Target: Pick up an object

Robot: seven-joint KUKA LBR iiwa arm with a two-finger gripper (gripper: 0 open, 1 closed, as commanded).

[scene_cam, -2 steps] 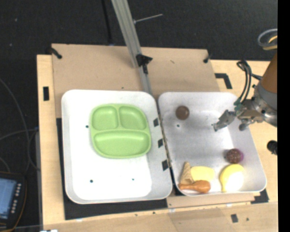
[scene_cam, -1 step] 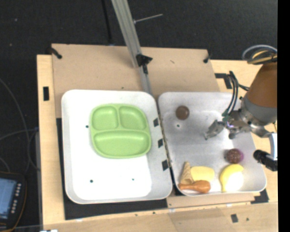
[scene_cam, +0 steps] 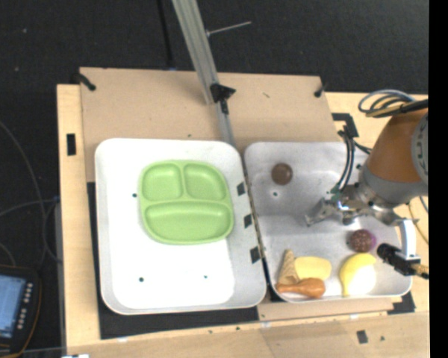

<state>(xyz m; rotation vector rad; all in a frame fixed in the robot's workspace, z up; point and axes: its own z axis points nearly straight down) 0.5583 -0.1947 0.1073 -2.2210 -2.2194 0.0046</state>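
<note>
Just beside the gripper [scene_cam: 319, 216] lies a purple ball [scene_cam: 362, 239].

Right bin [scene_cam: 299, 162], loose items:
- brown ball [scene_cam: 282, 173], far part of bin, alone, well apart from rest.
- dark purple knobbly fruit [scene_cam: 362, 239], near right wall.
- yellow lemon [scene_cam: 358, 274], near corner, just below purple fruit.
- pale yellow block [scene_cam: 313, 268], near wall.
- orange carrot [scene_cam: 305, 288], lying flat, touching block.
- tan cone [scene_cam: 287, 265], left of block.
</note>
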